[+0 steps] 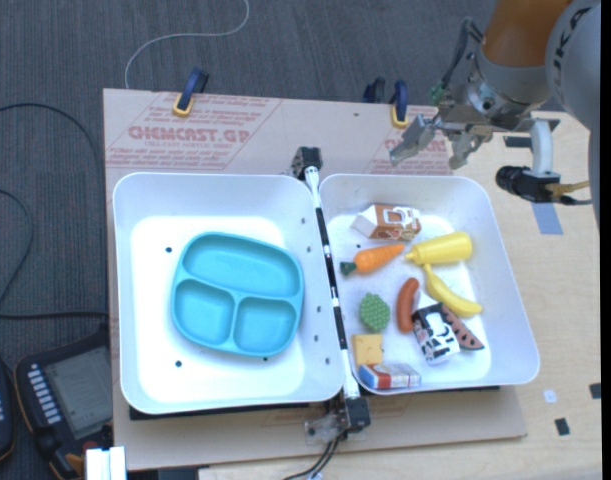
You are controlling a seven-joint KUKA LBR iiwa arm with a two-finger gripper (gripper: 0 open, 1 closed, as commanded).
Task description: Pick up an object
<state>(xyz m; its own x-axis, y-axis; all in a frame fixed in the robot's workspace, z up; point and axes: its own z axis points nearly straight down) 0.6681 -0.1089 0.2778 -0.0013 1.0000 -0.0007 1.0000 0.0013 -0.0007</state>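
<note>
Grey robot arm with an orange band reaches in from the upper right, and its two-finger gripper (pixel 437 145) hangs above the far rim of the right shallow white bin (pixel 505 268), fingers spread apart with nothing between them. All the pickable things lie inside that right bin: a small brown-and-white carton (pixel 390 222) near the far wall, an orange toy carrot (pixel 377 258) just below it, a yellow squeeze bottle (pixel 441 249) lying on its side to the carrot's right, and a yellow toy banana (pixel 451 295) under the bottle. Nearer the middle sit a red toy sausage (pixel 408 303), a green leafy toy vegetable (pixel 375 312), and a black-and-white printed packet (pixel 437 332) touching the sausage's lower end. A yellow cheese-like block (pixel 367 349) and a small red-and-white box (pixel 390 375) rest by the near wall. The left shallow white bin (pixel 135 208) carries a light blue plastic tray with three compartments (pixel 236 295), set roughly at its middle. Both bins stand side by side on a brown cardboard sheet (pixel 185 133) printed with red lettering.
</note>
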